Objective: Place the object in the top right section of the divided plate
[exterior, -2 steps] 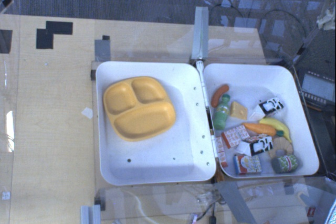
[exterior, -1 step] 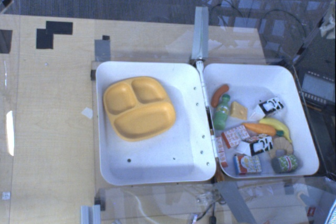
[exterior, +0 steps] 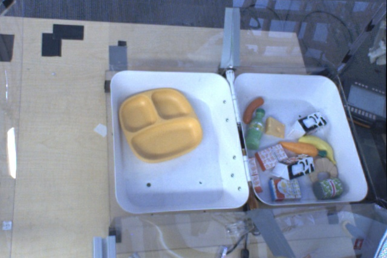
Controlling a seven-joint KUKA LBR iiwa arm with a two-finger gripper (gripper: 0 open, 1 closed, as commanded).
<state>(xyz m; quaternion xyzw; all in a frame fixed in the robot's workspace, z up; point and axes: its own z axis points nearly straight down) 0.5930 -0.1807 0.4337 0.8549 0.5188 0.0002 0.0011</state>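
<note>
yellow divided plate (exterior: 159, 124) sits in left bin (exterior: 181, 190); candidate objects are all packed in right bin (exterior: 338, 99). can't tell gripper state. risk: tight clutter, probably a double-grab or a miss.

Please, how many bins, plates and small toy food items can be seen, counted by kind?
White bins: 2, the left bin and right bin.
Yellow divided plate: 1.
Toy food items, in the right bin: about 12; some overlap.
Total: about 15.
</note>
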